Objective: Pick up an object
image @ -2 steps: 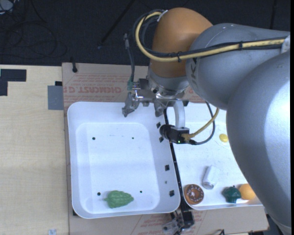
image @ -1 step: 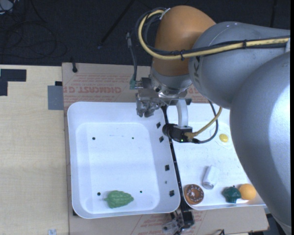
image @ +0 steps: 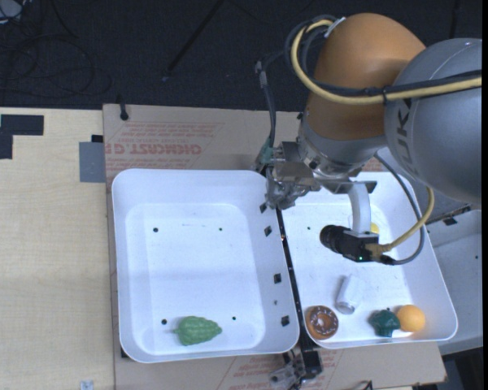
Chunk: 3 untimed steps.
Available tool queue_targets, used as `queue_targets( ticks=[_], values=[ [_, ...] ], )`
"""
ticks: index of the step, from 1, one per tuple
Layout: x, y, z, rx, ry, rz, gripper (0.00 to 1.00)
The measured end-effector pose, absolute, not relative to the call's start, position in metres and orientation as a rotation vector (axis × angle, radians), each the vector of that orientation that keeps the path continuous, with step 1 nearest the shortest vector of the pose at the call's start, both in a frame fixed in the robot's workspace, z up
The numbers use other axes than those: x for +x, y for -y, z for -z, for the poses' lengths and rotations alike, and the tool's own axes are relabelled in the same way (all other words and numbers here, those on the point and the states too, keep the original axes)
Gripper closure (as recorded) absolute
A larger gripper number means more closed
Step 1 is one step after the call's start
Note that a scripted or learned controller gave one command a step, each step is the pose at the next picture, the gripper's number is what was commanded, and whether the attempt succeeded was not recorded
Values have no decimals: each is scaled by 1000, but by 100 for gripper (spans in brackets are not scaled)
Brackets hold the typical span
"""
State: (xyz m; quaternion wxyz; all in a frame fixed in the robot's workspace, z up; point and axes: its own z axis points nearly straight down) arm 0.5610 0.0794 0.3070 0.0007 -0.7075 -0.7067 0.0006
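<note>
well, the gripper point(image: 283, 187) hangs right over the wall where the left bin point(image: 187, 258) and the right bin point(image: 309, 273) meet, up at the far end. i cannot tell if it is open or closed. all the things to pick lie well apart from it, down by the near end of the bins. the bumpy green lump point(image: 198, 330) sits far down and to the left of the gripper, in the left bin. the brown ring point(image: 321, 322) is far down and a bit to the right of it, in the right bin. the little grey tube point(image: 344, 295) lies just beside the ring, closer to the gripper. farther right, the dark green thing point(image: 384, 322) touches the orange ball point(image: 411, 318).
</note>
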Motion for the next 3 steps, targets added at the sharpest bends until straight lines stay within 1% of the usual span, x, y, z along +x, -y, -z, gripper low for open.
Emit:
queue_targets(
  ticks=[1,2,3],
  values=[
    [473,-103,-416,-2215,2228,9,100],
    [476,-102,-420,-2212,2229,-9,100],
    [475,-69,-349,-2221,2214,-15,100]
  ],
)
